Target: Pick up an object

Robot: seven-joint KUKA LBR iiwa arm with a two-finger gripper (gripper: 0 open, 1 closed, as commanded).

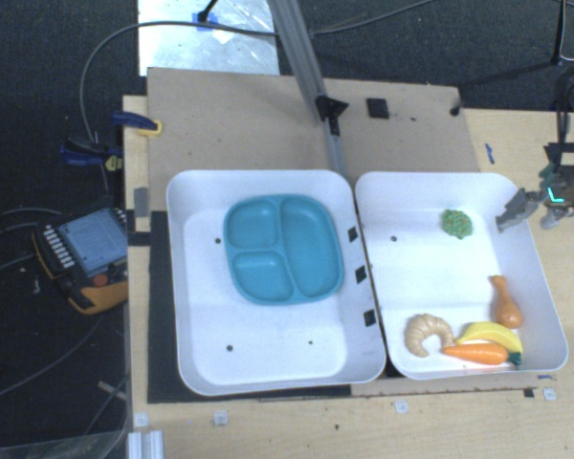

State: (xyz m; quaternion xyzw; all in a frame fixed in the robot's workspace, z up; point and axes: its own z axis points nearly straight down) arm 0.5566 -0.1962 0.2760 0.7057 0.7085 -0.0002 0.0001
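Observation:
The right bin [402,208] holds a green broccoli piece [456,223] near its back. Along its front right lie a brown drumstick [504,301], a yellow banana [490,334], an orange carrot [476,354] and a tan croissant [428,333]. My gripper [533,216] hangs at the view's right edge, over the right rim of that bin and to the right of the broccoli. Its two grey fingers [510,215] stand apart, open, with nothing between them.
The left bin [196,285] holds a blue divided plate [283,249]. A grey pole [301,41] slants down to the gap between the bins at the back. Cables, clamps and a handheld controller [84,251] lie off the bench on the left.

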